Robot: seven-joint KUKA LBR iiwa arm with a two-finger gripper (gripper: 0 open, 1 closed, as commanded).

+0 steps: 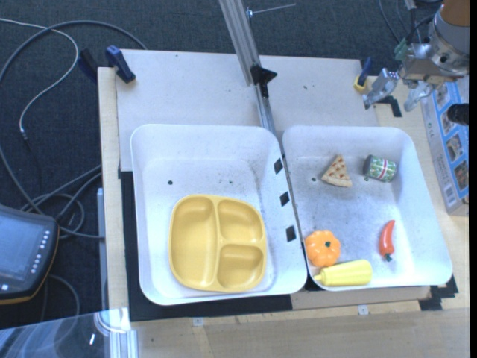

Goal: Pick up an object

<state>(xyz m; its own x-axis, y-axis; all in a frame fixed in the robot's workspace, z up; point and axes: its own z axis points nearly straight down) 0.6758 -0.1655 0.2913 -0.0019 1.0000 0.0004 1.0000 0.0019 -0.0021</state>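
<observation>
Lying side by side on the bench, the two shallow white plastic bins are sitting with their inner edges touching. The left bin (149, 155) is holding a yellow divided plastic plate (218, 242) with three compartments, resting toward its near side. The right bin (417, 170) is holding five small toys: a triangular tan pizza slice (337, 172) and a small green and red can (380, 168) lying on its side toward the far wall, a red chili pepper (386, 239) near the right wall, and an orange pumpkin (323, 247) just beside a yellow corn cob (346, 273) at the near left corner. The pale bench top (186, 88) is standing over dark carpet strewn with grey cables, a slanted metal pole (240, 24) is crossing the far side, and a blue clamp (119, 63) is gripping the bench's far left corner. The gripper (396, 88) is hovering outside the right bin, beyond its far right corner, its fingers (378, 86) spreading apart and pinching nothing.
</observation>
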